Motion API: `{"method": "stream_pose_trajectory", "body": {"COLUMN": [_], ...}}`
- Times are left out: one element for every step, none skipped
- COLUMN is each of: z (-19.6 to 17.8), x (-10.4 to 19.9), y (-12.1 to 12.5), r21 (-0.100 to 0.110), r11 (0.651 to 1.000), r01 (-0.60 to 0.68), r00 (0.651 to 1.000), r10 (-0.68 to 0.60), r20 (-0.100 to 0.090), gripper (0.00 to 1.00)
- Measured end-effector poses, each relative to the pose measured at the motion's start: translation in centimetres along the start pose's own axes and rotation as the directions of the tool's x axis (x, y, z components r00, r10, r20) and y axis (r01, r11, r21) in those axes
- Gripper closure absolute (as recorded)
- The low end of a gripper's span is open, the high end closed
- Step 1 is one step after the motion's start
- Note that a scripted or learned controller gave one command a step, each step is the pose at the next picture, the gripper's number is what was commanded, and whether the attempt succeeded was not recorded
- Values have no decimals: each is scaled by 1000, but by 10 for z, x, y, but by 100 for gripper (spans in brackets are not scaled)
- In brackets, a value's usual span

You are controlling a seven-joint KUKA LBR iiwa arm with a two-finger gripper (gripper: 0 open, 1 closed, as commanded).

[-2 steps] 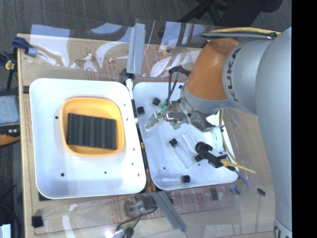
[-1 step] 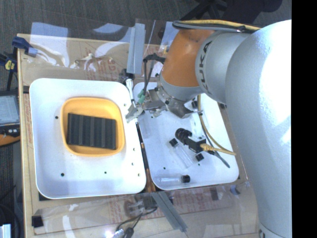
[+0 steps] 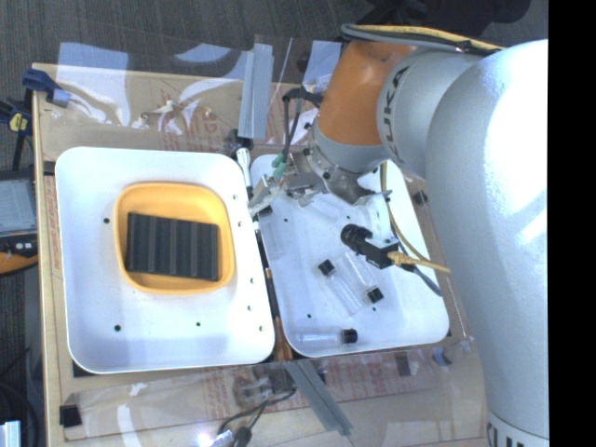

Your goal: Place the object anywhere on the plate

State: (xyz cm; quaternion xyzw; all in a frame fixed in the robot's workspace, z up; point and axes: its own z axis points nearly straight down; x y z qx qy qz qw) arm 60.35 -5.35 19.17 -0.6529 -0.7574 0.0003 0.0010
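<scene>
Camera view: my pincer (image 3: 279, 182) over right bin's (image 3: 419, 324) upper-left corner; open/closed, can't tell. Pick step, prob. Next: grab vial (image 3: 326, 340), move to plate (image 3: 172, 198).

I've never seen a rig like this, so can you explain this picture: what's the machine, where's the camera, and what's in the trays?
This is one photo from a camera fixed above a bench, looking down at a slant. The big grey and orange machine is a robot arm reaching in from the right. Its gripper, the part that grasps, is over the upper left corner of the right bin. That bin holds a few small clear tubes with black caps. The left bin holds a yellow plate with a dark ribbed block lying in it. I can't tell whether the gripper holds anything.
</scene>
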Motion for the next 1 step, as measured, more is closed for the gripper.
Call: {"method": "stream_pose_trajectory", "body": {"z": [-19], "x": [36], "y": [15], "r21": [0], "r11": [715], "r01": [699], "r00": [715], "r10": [-699], "r20": [3], "gripper": [0]}}
